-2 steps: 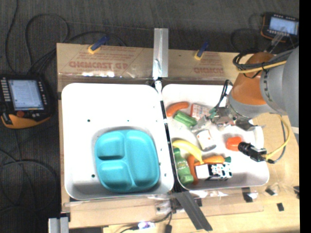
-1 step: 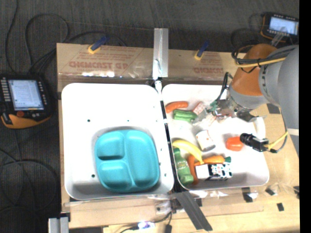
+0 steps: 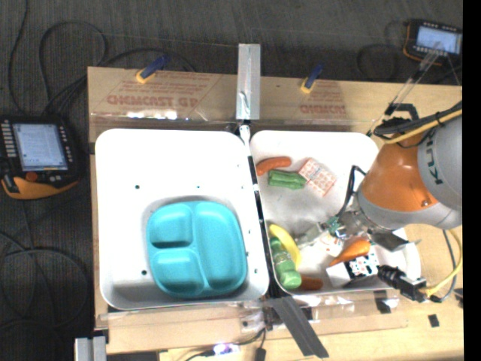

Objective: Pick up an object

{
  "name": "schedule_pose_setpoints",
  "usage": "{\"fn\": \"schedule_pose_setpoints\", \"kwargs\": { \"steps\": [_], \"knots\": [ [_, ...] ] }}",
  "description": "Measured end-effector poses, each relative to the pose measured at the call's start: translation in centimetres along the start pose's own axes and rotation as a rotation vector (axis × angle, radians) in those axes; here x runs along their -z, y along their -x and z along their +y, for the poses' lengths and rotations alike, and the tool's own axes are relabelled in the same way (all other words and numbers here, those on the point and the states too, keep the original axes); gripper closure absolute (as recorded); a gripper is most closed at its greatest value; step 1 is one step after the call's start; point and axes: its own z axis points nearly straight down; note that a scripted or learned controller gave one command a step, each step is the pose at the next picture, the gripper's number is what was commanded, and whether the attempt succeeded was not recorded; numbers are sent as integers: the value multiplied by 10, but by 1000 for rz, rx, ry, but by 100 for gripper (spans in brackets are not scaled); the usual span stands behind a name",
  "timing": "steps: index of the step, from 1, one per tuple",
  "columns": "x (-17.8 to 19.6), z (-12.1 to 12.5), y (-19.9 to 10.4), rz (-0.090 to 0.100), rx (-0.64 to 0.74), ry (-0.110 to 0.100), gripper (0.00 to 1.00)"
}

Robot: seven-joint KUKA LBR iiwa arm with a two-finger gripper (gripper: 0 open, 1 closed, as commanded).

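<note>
The right bin [image 3: 361, 145] holds several small items. A red sausage [image 3: 272, 164], a green pepper [image 3: 286, 178] and a pink-and-white packet [image 3: 318, 176] lie at its far side. A yellow banana [image 3: 285, 244] and a green bottle [image 3: 286, 268] lie along its near left wall. An orange carrot [image 3: 348, 250] and a black-and-white block [image 3: 363, 268] rest near the front. My gripper [image 3: 334, 229] is down low in this bin, just above the carrot and right of the banana, next to a pale greyish item [image 3: 309, 236]. I see nothing clearly held.
A teal divided plate [image 3: 197, 248] lies in the left bin [image 3: 120, 201]. The arm's orange band [image 3: 398, 186] and grey body cover the right bin's right side. A divider rail [image 3: 254, 201] separates the bins. Handheld screens sit off the bench at the left [image 3: 36, 150] and top right [image 3: 436, 39].
</note>
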Motion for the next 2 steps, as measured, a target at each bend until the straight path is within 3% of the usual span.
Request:
{"fn": "schedule_pose_setpoints", "kwargs": {
  "steps": [1, 2],
  "knots": [
    [9, 4, 0, -2, 1, 8, 100],
    [120, 36, -11, 2, 26, -13, 100]
  ]
}}
